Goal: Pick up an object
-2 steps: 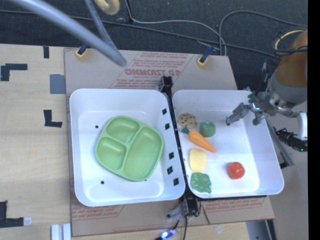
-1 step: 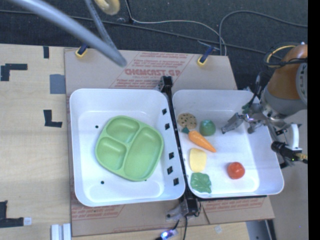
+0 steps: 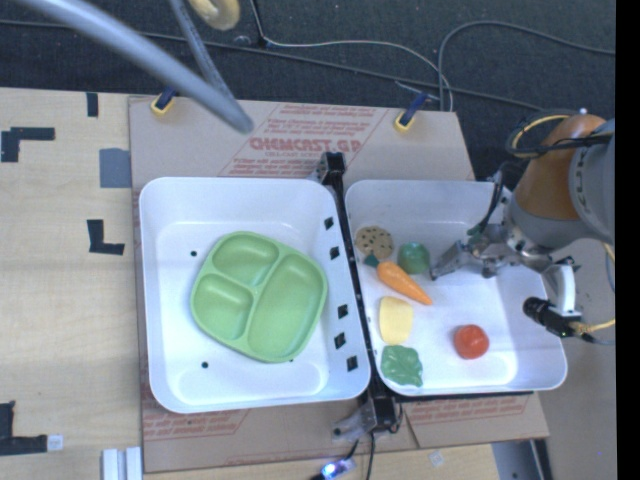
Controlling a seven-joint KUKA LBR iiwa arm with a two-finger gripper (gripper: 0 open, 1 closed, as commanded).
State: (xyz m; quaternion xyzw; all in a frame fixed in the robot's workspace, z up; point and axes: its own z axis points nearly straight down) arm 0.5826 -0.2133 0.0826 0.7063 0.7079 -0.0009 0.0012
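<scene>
Gripper [image 3: 452, 260] hangs low inside the right bin [image 3: 530, 373], reaching in from its right side under the grey arm [image 3: 560, 193] with the orange band. Whether its fingers are spread or closed I cannot tell; they blur into a dark grey shape, and nothing shows between them.

Taking the carrot [image 3: 404, 282] as the landmark: it lies at a slant near the right bin's left wall. A green piece [image 3: 414, 257] sits just above it, close to the gripper's tip. A speckled cookie [image 3: 373, 240] rests above and left of the carrot, nearly touching its blunt end. A yellow block [image 3: 395, 319] lies just below the carrot, and a green leafy lump [image 3: 401, 366] lies below that again. A red tomato [image 3: 471, 341] sits below and right of the carrot, apart from the rest.

Left of the carrot, across the divider, the left bin [image 3: 160, 208] holds a green sectioned plate [image 3: 259, 296], set at an angle.
</scene>
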